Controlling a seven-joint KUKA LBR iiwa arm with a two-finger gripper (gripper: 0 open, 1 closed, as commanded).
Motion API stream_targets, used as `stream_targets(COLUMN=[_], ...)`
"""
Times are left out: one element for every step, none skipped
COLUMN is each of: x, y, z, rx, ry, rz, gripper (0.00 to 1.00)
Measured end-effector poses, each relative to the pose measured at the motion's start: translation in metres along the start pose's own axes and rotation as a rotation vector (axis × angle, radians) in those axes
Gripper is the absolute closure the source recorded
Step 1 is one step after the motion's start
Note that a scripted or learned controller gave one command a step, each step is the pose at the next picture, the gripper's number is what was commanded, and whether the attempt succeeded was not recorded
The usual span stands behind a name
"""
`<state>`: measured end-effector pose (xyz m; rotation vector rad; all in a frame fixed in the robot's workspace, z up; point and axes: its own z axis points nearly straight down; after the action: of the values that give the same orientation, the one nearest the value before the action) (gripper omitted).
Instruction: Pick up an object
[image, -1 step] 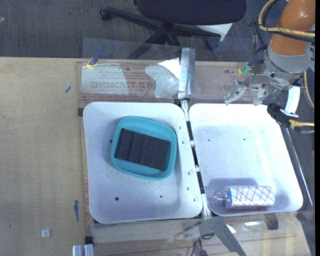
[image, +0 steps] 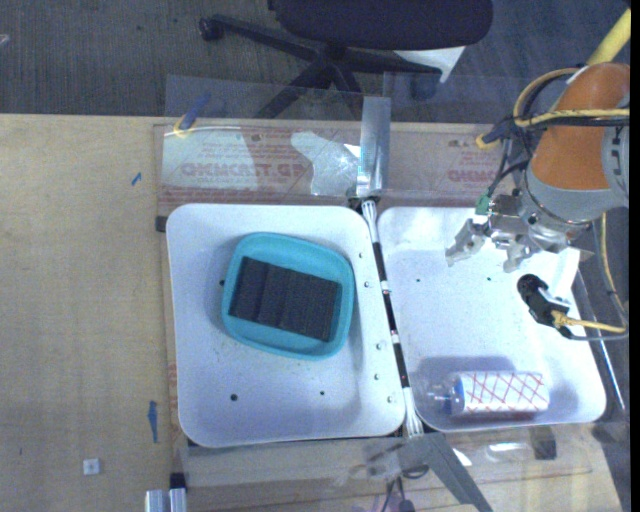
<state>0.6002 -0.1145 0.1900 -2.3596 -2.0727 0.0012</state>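
Bench: wooden surface bearing two shallow white bins side by side. Left bin contains a blue tray with a dark insert, lying near its centre. Right bin contains a clear bottle with a red lattice label, lying on its side near the front wall. Arm enters from the right, orange band uppermost, wrist angled down over the right bin's rear portion. Gripper: fingers spread apart, nothing between them, well apart from the bottle.
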Motion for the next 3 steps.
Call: stream_targets(x=[-0.062,0.053,-0.010], y=[-0.076,-0.112,-0.121], z=[-0.028,-0.034,-0.023], rx=[0.000,0.003,0.003], ry=[0.000,0.001,0.001], rz=[-0.143,0.045,0.137], gripper=[0.00,0.00,0.00])
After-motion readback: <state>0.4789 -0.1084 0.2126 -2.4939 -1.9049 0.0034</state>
